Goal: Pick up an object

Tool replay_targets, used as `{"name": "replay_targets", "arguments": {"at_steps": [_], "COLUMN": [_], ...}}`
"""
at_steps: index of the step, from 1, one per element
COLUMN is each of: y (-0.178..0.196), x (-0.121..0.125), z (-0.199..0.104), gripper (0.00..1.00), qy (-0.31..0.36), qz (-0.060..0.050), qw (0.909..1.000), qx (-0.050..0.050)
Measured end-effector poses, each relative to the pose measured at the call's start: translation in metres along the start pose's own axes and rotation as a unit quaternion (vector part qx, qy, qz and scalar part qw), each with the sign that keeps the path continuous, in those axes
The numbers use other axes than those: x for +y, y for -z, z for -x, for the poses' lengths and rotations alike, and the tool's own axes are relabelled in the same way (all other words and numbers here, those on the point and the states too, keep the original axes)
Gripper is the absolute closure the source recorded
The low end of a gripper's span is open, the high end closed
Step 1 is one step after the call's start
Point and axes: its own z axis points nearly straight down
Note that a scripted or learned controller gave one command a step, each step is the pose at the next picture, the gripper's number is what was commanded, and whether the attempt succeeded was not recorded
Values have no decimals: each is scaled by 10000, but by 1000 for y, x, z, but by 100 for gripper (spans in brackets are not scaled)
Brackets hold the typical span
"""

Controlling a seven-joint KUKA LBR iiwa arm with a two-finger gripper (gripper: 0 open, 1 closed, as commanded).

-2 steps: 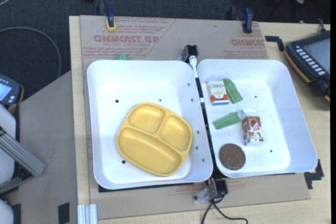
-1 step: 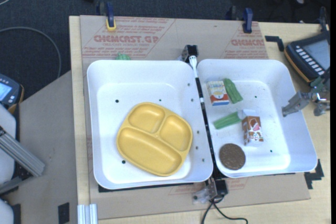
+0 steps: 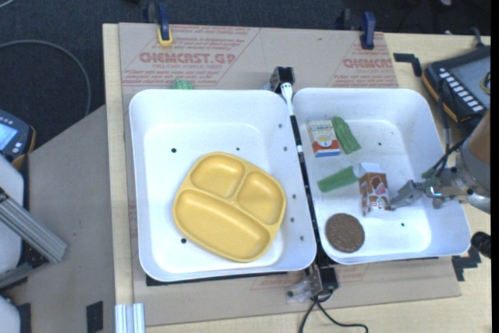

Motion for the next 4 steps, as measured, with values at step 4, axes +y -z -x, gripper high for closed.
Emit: {"name": "replay_targets", "arguments": {"at_steps": [4], "y": [198], "x": [2], "z": [-219], "gripper": [100], "qy": [89], "qz": [121], "qw": [9999], "qx": [-4]}}
